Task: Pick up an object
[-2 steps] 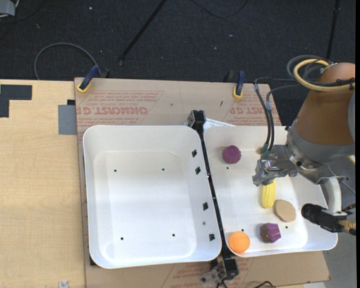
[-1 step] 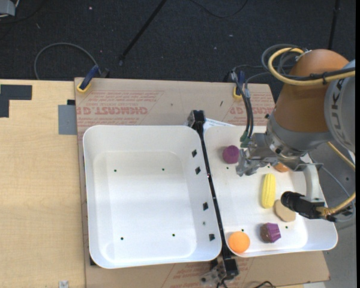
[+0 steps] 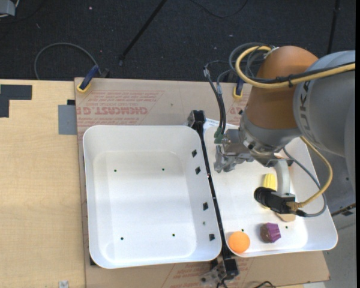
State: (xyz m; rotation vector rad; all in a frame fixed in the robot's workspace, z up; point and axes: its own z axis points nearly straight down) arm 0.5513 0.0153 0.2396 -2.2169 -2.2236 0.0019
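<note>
Over the right bin (image 3: 321, 240), the claw (image 3: 223, 162) hangs; its opening I cannot tell.

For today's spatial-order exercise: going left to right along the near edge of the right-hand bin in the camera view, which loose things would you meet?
Orange ball → purple object. The yellow object lies farther back, partly behind a black piece, so it is left out.

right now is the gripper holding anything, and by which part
Cannot be told: the gripper hangs over the right bin with nothing seen in it. The orange ball, purple block and yellow piece lie in the bin.
</note>
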